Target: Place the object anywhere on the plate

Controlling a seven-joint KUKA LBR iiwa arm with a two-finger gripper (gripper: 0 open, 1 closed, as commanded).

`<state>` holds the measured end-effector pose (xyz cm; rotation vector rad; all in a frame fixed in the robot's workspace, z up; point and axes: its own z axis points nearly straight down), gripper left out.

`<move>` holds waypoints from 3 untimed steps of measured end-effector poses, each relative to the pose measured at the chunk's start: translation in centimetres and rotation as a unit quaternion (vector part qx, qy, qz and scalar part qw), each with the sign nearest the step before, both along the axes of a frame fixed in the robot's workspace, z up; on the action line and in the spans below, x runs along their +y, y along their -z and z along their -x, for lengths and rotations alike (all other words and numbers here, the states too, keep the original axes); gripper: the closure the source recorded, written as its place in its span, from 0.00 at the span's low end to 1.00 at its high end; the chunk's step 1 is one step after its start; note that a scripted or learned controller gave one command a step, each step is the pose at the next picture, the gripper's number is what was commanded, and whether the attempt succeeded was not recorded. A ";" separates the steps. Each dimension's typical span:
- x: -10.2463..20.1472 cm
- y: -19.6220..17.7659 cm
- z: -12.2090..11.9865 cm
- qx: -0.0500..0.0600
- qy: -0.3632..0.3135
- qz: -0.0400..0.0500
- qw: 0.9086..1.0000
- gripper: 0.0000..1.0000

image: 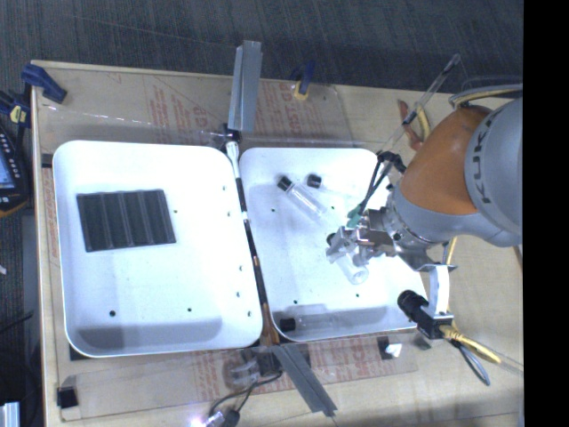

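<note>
Two shallow white bins side by side on the wooden bench [133,105]: the left white bin [142,327], the right white bin [267,221].

One dark grey ribbed rectangular plate [124,219] flat in the left bin, toward its far left part, well apart from everything in the right bin.

One grey arm with an orange band [453,172] reaching in from the right; partial black lettering "KU" readable on its grey housing at the right edge. No other writing legible.

One two-finger gripper [345,245] low over the right part of the right bin. Finger opening impossible to tell; metal parts and glare merge there.

Three clear tubes counted in the right bin. One clear plastic tube with a black cap [300,196] lying slanted in the far part, up and left of the gripper, apart from it. One short black-capped vial [314,182] just beside that tube's far side. One small clear tube [357,272] directly below the gripper, touching or nearly touching its tip; actual grasp not discernible.

One clear long cylinder [307,314] lying along the near wall of the right bin, near and left of the gripper.
</note>
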<state>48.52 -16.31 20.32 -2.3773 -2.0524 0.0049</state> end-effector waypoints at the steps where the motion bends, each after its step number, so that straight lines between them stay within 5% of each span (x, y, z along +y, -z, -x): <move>1: 5.9 -0.8 -9.6 0.001 0.047 -0.001 0.999 1.00; 2: 14.1 -8.1 -0.9 0.000 -0.003 -0.002 1.000 1.00; 3: 19.4 -0.9 0.9 0.002 -0.004 0.000 1.000 1.00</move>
